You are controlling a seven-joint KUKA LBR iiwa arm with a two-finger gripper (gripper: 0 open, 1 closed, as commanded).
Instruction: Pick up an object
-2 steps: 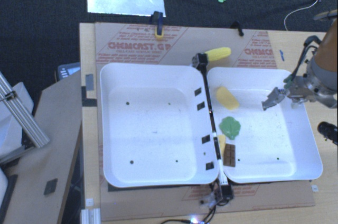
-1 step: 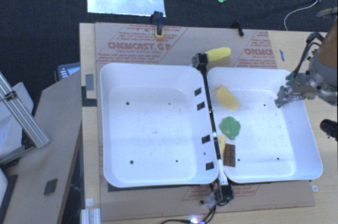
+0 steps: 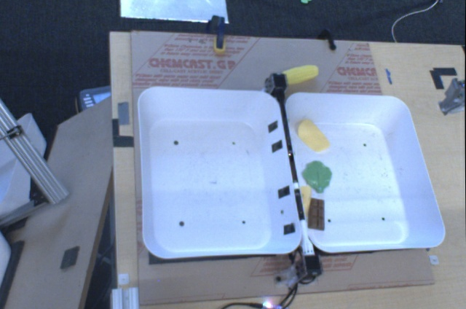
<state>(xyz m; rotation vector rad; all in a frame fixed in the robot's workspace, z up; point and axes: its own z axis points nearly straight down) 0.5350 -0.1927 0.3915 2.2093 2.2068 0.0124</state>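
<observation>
The right bin (image 3: 408, 176) holds a few small objects near its left wall. A pale yellow block (image 3: 313, 135) lies toward the back. In front of it sits a green, leaf-like piece (image 3: 317, 175). A small brown bar (image 3: 316, 213) lies nearer the front, touching a thin yellow piece (image 3: 305, 196) by the dividing rim. The left bin (image 3: 211, 169) shows its bare white floor.
A yellow-handled clamp (image 3: 295, 75) sits at the back where the bins meet, and a smaller clamp (image 3: 218, 36) stands on the cardboard behind the left bin. A grey metal part (image 3: 453, 96) pokes in at the right edge. Cables (image 3: 298, 272) bunch at the front.
</observation>
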